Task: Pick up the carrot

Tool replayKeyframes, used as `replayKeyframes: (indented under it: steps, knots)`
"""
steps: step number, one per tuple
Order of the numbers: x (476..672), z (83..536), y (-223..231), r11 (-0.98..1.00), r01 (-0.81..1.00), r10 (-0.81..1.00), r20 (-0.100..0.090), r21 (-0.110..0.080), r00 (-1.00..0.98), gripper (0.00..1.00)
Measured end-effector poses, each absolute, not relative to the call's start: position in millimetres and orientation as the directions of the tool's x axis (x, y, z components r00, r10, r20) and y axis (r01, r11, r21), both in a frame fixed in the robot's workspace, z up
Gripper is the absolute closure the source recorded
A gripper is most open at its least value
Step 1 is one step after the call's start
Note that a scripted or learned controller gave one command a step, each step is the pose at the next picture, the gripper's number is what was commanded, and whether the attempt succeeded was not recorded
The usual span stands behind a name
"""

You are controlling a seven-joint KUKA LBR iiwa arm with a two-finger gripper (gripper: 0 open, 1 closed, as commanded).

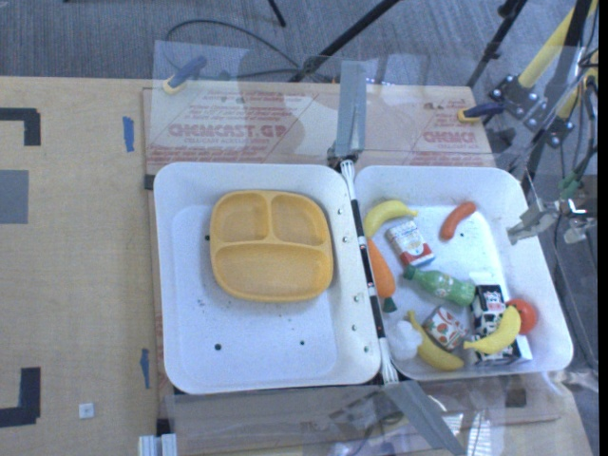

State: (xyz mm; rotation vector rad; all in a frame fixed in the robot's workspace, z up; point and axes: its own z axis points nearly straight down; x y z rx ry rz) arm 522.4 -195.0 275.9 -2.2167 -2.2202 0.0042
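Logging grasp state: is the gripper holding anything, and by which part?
Nothing is held. The carrot lies loose against the right bin's left wall, with no fingers around it.

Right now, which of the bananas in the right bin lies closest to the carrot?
The banana at the bin's far side, just beyond the carrot along the left wall. The other two bananas lie at the near edge among the cartons.

Carrot against right bin's left wall
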Motion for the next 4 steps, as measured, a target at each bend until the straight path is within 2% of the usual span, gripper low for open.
replayKeyframes:
  steps: [1,2,3,4]
  knots:
    - [508.7,221,-128,-0.196,0.981,0.981,0.001,-0.008,0.196,0.00]
    - [479.4,181,-74,-0.244,0.970,0.970,-0.001,-0.007,0.244,0.00]
    - [480.8,264,-130,-0.253,0.967,0.967,-0.002,-0.004,0.253,0.00]
    - [480.8,264,-130,-0.253,0.967,0.967,-0.002,-0.004,0.253,0.00]
